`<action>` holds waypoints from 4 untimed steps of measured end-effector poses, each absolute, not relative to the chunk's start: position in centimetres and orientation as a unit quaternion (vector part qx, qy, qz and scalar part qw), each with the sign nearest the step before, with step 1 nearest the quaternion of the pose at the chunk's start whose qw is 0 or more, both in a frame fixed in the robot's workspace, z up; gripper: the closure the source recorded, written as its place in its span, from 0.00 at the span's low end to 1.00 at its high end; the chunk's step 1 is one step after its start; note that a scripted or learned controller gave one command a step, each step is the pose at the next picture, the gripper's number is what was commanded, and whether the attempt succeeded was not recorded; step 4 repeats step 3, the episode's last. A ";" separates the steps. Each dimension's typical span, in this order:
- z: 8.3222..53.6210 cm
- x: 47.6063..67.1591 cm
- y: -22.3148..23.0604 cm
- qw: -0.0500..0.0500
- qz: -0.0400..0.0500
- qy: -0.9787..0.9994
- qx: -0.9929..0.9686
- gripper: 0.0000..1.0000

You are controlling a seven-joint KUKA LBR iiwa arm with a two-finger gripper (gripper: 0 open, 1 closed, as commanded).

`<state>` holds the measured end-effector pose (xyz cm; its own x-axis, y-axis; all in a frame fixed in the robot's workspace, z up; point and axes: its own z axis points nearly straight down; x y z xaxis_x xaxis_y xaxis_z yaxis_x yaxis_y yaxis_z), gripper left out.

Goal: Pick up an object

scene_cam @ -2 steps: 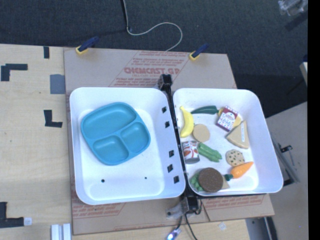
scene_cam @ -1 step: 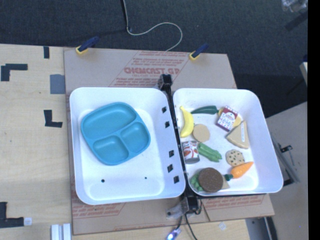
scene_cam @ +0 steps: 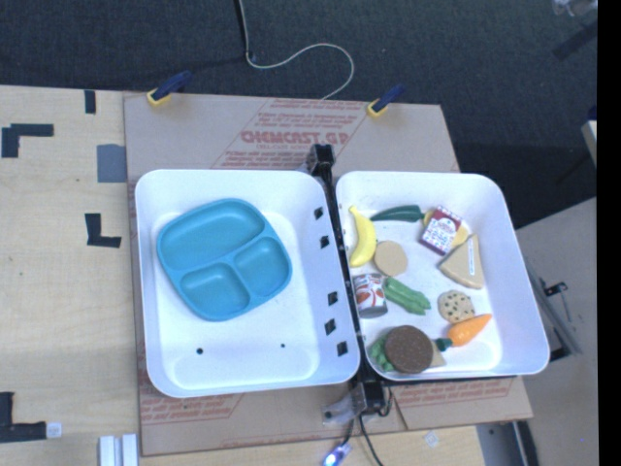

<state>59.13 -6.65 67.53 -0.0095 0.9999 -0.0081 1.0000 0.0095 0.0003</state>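
Desk [scene_cam: 58, 289]: light wood top w/ black tape marks at left; dark carpet-like floor [scene_cam: 116, 17] runs behind it. A brown cardboard sheet [scene_cam: 291, 129] w/ red print lies on the desk, pinned at its far edge by two yellow-and-blue clamps [scene_cam: 170, 86] [scene_cam: 386, 96]. A thin pale cable [scene_cam: 301, 56] loops over the floor past the far edge. Two shallow white bins sit on the cardboard, side by side, touching along a black centre joint. Left bin [scene_cam: 160, 357]: holds one blue divided plate [scene_cam: 224, 257], set toward the far-left part; near part of this bin is bare white floor, giving the widest open room. Right bin [scene_cam: 509, 260]: holds the pickable items, packed close. Yellow banana [scene_cam: 362, 237] lies by the centre joint; tan round disc [scene_cam: 391, 257] just beside it; dark green pepper [scene_cam: 398, 213] near the far wall; small printed box [scene_cam: 441, 229] and a tan wedge [scene_cam: 466, 263] toward the right wall. Small can [scene_cam: 370, 295] sits by the joint; green pod [scene_cam: 407, 295] just beside it; cookie [scene_cam: 454, 305] and orange carrot [scene_cam: 469, 329] to the right; burger [scene_cam: 408, 349] w/ green item at the near wall. Open room in this bin: thin strips along the right and far walls. Pincer: state cannot be told.
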 end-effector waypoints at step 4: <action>70.6 59.4 -6.5 0.012 0.002 0.713 0.701 1.00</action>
